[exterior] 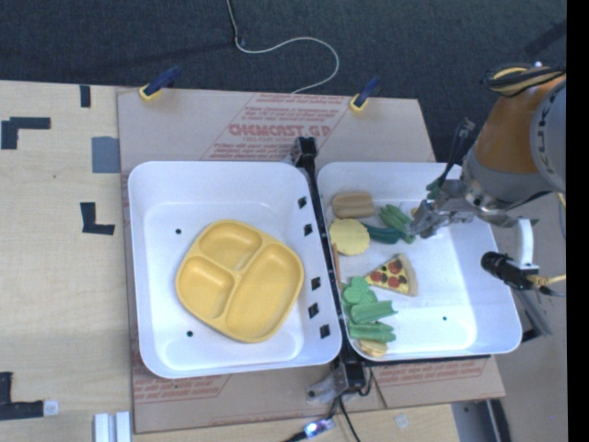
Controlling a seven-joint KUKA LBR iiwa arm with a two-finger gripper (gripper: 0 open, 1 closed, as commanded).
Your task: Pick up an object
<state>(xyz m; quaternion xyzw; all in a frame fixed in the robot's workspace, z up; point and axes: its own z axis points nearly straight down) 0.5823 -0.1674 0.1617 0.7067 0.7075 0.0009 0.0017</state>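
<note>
Green toy vegetable (394, 219) lying in right bin (465, 325), just left of my gripper (425, 219), long axis running toward it. Am hovering beside its near end; whether gripper is released or clenched, cannot tell.

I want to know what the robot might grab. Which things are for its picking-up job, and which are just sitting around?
For the job: gripper, green pod, bun, yellow round, pizza slice, green leaf, green beans, right bin.

Just sitting around: yellow plate, left bin, clamps, cable.
</note>
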